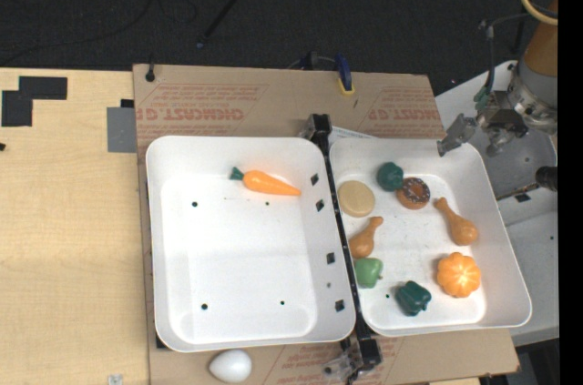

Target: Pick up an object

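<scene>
Dark carpet fills the top of the frame, and below it a pale wooden tabletop [64, 228] carries a sheet of printed cardboard [273, 106] with two shallow white bins side by side. At the upper right edge the end effector [492, 124] hangs just outside the top right corner of the right bin [510, 306]; its small metal parts are too tangled to read, so whether it is released or clenched I cannot tell, and nothing shows within it.

Any object will do for this task, and the right bin offers most of them. Nearest the end effector, down and to the left of it, lie a dark green pepper [391, 176] and a chocolate doughnut [414, 192], almost touching. A drumstick [456, 223] lies below, its long axis slanting from upper left to lower right. Further down sit an orange pumpkin [457, 274], a second green piece [413, 297], a light green piece [368, 271], another drumstick [366, 238] and a tan round biscuit [356, 198].

The left bin [173, 301] holds a carrot [265, 182], long axis roughly left to right, well apart from the end effector. A white egg [230, 365] rests on the cardboard below that bin.

My guess is that the pepper or doughnut calls for the shortest reach.
</scene>
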